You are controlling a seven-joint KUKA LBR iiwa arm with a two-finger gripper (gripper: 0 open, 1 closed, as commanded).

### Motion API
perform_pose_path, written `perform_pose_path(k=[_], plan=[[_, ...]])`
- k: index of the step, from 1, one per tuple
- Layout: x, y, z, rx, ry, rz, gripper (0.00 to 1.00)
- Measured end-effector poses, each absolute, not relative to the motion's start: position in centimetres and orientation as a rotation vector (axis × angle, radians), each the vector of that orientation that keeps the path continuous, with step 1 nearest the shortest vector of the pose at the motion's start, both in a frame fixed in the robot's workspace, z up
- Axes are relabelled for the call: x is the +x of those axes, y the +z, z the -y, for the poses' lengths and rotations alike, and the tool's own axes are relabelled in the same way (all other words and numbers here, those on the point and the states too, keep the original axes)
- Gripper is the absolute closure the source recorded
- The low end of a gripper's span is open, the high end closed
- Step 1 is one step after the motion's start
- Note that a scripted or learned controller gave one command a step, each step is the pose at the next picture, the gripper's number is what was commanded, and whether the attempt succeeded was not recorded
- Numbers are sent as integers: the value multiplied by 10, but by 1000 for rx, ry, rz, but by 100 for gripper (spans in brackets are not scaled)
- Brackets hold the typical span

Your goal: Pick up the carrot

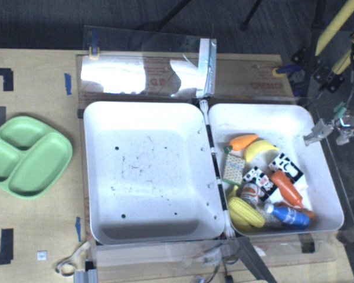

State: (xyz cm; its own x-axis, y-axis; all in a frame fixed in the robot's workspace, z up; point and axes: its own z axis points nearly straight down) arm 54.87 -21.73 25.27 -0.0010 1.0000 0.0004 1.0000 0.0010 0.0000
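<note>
The carrot (pixel 243 141) is orange with a small green stub at its left end. It lies near the middle of the right bin (pixel 259 115), touching a yellow banana-like toy (pixel 261 150) on its right. My gripper (pixel 329 130) hangs over the bin's right rim, well to the right of the carrot and a little higher in the view. Nothing is seen in its grasp.
Packed below the carrot are a cracker box (pixel 233 168), a black-and-white box (pixel 288 167), an orange-red bottle (pixel 285 187), a corn cob (pixel 245 212) and a blue bottle (pixel 289 217). The left bin (pixel 147 170) adjoins. A green divided plate (pixel 26 156) sits far left.
</note>
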Motion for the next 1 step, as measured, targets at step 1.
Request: perform_pose_path(k=[1], plan=[[550, 262, 218, -2220, -2, 2225, 100]])
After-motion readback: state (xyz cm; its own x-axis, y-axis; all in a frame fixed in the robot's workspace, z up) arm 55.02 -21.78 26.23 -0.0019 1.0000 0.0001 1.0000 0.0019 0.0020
